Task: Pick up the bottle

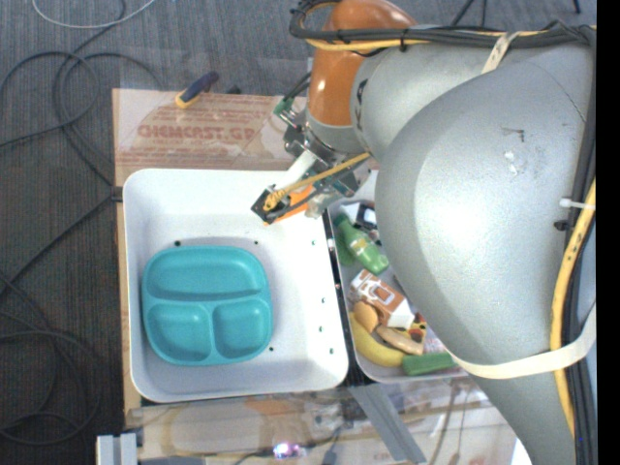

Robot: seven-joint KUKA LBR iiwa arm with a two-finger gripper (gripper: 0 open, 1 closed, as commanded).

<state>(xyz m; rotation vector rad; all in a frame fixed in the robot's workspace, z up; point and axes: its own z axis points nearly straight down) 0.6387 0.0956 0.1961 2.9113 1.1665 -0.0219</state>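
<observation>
The bottle (361, 251) is green and lies on its side at the far end of the right bin (346, 329), partly under the arm. My gripper (308, 166) hangs over the far right corner of the left bin (155, 197), just left of and beyond the bottle. Nothing of the bottle shows between its fingers. The big grey arm hides most of the right bin.
A teal divided plate (205, 301) lies in the left bin's near half. In the right bin, nearer than the bottle, lie a brown and white box (379, 294), a banana (373, 345) and a green stick (427, 363). A cardboard sheet (194, 134) lies beyond the bins.
</observation>
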